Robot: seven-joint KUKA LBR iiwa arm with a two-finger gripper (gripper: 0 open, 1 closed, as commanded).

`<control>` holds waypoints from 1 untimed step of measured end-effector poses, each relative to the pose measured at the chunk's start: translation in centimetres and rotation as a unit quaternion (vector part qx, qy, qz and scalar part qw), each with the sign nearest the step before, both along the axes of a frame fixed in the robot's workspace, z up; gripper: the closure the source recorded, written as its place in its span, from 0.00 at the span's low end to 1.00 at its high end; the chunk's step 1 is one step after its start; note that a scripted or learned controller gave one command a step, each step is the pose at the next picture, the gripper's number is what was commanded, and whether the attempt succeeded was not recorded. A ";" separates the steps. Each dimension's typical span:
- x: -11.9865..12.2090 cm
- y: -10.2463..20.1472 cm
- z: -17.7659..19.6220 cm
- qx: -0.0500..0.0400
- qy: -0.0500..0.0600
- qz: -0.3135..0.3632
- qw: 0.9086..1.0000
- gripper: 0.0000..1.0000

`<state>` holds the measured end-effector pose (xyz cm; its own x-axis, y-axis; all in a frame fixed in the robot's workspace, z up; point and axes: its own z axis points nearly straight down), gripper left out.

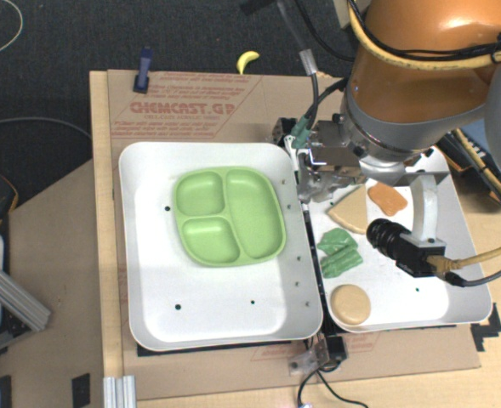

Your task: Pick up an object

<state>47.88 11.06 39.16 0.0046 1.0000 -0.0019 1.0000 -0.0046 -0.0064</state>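
My gripper (312, 177) hangs over the far left corner of the right bin (454, 308), close to the wall between the two bins. Just to its right lies a pale tan wedge (345, 213), partly under the wrist. An orange piece (387, 199) lies beside the wedge. A green bean-like bundle (338, 252) rests nearer the front, and a round tan biscuit (350, 303) sits at the front of that bin. Nothing shows between the gripper's tips.
The left bin (148, 296) holds a green three-part plate (230, 216) at its middle. The big orange and grey arm body (429, 58) covers the far right of the bench. A blue clip (143, 70) and a yellow bit (247, 59) lie beyond the bins.
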 end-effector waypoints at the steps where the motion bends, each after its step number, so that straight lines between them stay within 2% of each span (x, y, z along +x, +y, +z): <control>1: -0.1 -2.2 -9.4 -0.001 0.002 0.000 1.000 1.00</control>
